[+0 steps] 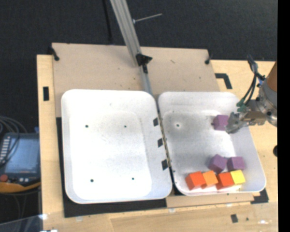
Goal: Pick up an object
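Over the right bin [193, 100], the claw [233, 124] is touching a purple block [221, 122]; its grip is too blurry to tell. Orange blocks [208, 179] are sitting well apart.

Even, bright overhead light; white bins [111, 144] glare slightly, shadows stay faint, and detail is soft.

Arm [270, 81] cut off at right frame edge. Gripper [233, 124] overlaps the purple block [220, 122]; finger contact cannot be determined.
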Controlling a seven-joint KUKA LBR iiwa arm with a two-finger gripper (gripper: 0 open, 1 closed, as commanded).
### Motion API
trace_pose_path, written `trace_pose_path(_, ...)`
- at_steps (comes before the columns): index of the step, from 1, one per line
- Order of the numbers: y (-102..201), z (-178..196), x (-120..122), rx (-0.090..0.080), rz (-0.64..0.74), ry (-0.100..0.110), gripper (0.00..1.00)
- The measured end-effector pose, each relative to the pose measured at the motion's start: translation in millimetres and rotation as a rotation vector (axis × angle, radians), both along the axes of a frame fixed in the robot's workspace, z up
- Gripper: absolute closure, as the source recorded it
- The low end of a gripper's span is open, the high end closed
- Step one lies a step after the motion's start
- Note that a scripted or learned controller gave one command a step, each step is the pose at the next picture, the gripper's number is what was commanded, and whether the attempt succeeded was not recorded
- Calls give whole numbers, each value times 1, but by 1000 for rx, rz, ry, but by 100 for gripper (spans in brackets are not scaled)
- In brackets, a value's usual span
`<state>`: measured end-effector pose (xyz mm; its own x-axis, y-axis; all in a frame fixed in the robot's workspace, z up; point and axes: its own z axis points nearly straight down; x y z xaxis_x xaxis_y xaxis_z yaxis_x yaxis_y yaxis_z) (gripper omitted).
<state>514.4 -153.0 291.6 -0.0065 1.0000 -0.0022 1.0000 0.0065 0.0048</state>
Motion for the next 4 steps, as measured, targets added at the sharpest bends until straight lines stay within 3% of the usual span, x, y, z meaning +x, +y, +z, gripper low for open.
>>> trace_pose_path(2,101,-6,29,2,1,1,100)
trace_pose_path(4,203,-43,46,3,0,7,100)
